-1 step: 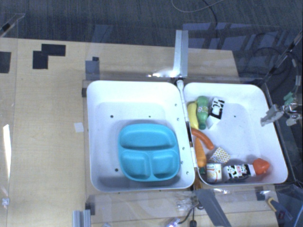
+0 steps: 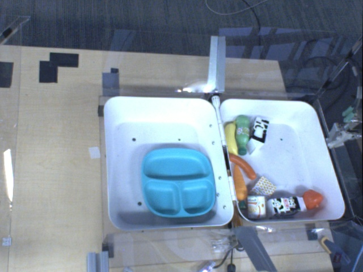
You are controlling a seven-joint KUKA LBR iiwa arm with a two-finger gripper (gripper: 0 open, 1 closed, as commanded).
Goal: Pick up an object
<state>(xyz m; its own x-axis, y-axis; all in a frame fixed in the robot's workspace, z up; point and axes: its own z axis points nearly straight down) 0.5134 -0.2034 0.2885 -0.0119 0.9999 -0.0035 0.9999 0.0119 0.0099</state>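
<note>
Your pickable objects sit in right bin point(image 2: 295, 123): banana point(image 2: 229, 137), green bottle point(image 2: 243, 134), black-white carton point(image 2: 260, 129) along left wall; hot dog point(image 2: 243, 165), carrot point(image 2: 240, 186), jar point(image 2: 256, 207), cow-print bottle point(image 2: 292, 203) near front. Left bin point(image 2: 125, 123) holds blue divided plate point(image 2: 178, 182). Claw state: you cannot tell.

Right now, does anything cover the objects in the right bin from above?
Nothing visible does. The banana, green bottle, carrot and cow-print bottle lie uncovered along the right bin edges.
</note>
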